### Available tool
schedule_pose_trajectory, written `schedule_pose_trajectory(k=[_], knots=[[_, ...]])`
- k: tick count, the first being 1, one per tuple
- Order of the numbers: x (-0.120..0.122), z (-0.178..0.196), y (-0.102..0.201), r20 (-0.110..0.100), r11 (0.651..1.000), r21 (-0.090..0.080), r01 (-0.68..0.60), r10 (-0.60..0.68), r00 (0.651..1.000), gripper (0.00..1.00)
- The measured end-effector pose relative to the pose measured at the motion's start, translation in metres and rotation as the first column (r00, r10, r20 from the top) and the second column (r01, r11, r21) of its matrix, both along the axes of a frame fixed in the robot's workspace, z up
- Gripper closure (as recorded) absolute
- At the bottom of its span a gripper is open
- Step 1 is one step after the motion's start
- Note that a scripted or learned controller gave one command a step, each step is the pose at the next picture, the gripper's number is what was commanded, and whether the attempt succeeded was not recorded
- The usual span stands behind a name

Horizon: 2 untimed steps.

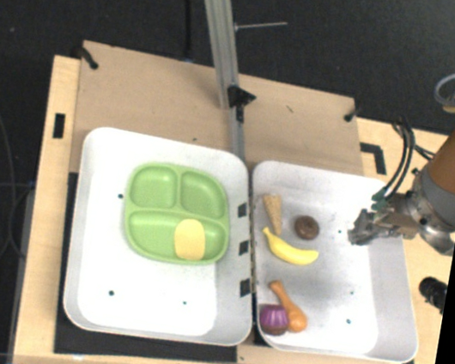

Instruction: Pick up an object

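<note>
Grey two-finger gripper (362, 230) over right white bin (384, 309), at 3 o'clock of round brown chocolate doughnut (307, 227); finger state cannot tell. Yellow plastic banana (289, 250) at doughnut's 7 o'clock. Risk: descent lands beside doughnut, closing on nothing.

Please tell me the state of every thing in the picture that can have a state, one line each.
claw: above right bin, holding nothing visible
banana: lying flat, right bin
brown round piece: resting, right bin
purple piece: touching orange carrot-like piece
green divided plate: flat, left bin
yellow piece: in plate's lower compartment
</note>
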<state>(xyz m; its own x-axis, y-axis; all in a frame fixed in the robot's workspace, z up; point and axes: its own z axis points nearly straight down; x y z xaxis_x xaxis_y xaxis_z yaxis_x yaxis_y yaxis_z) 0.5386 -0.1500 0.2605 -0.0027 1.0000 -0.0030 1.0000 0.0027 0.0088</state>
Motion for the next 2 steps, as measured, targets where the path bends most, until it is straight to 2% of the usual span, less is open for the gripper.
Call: schedule_pose_trajectory(k=[1,2], knots=[[-0.005,-0.013,0.054,-0.007,1.0,0.003,-0.004,0.004,1.0,1.0],[-0.006,-0.007,0.113,-0.007,1.0,0.005,-0.006,0.006,1.0,1.0]])
